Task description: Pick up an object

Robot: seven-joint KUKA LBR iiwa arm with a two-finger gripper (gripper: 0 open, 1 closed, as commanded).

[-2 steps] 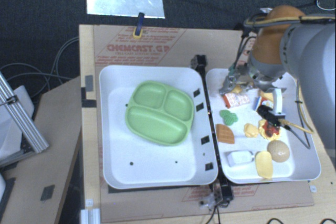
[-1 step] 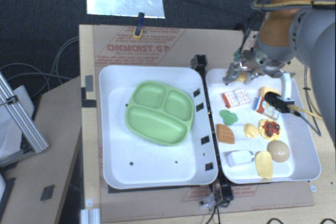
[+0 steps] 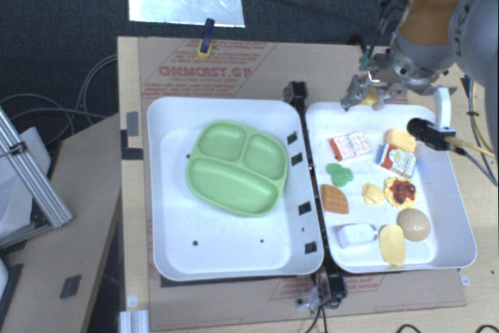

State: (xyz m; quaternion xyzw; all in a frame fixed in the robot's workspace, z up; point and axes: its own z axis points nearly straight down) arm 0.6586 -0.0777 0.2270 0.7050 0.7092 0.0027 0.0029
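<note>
My gripper hangs over the far rim of the right bin; whether it is apart or together I cannot tell, and nothing is visibly between its fingers. Candidate objects lie in that bin: a red-and-white packet, a green piece, a waffle-like wedge, a white block, a yellow oblong and a brown egg-shaped item.

Recommendation: choose the red-and-white packet, nearest to me and well apart from its neighbours, and descend vertically.

Obstructions: the cluster at the right side is tightly packed. The left bin carries a green divided plate, clear of my path.
</note>
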